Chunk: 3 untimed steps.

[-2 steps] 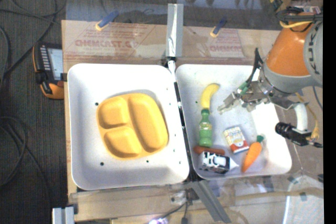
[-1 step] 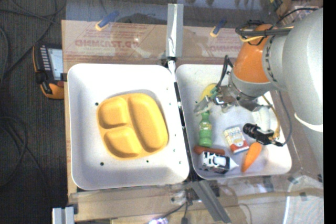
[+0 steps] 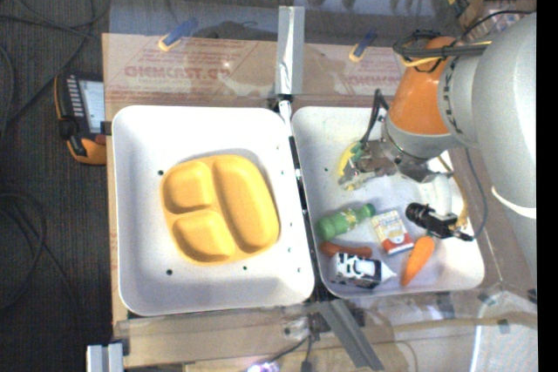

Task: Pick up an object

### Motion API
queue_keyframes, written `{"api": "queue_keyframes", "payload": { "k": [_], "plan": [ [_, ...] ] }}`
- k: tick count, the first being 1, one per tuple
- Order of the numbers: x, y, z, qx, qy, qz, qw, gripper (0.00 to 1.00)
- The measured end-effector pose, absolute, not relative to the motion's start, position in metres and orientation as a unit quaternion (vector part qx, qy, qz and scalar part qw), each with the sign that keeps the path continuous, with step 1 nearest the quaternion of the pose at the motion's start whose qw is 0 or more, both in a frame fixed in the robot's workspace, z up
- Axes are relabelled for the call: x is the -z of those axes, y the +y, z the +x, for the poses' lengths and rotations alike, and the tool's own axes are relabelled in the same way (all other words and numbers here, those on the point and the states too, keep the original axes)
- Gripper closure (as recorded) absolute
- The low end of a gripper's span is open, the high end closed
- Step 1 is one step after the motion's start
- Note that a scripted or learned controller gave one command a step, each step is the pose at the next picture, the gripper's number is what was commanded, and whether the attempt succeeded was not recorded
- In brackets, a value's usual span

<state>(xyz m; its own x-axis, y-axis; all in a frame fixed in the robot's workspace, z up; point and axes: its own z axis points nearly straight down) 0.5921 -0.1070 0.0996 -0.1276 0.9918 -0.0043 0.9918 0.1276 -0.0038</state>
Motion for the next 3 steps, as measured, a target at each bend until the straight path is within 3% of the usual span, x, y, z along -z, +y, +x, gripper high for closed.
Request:
{"api": "queue_keyframes", "payload": {
  "k": [1, 2, 3],
  "plan": [
    [-0.203, -0.075, 0.638, 0.0022, 0.780, 0.626, 0.000, 1.00],
    [-0.203, -0.076, 0.638, 0.0026, 0.779, 0.626, 0.000, 0.00],
    [-0.092, -0.099, 0.643, 0.0017, 0.786, 0.619, 0.000, 0.00]
  ]
}}
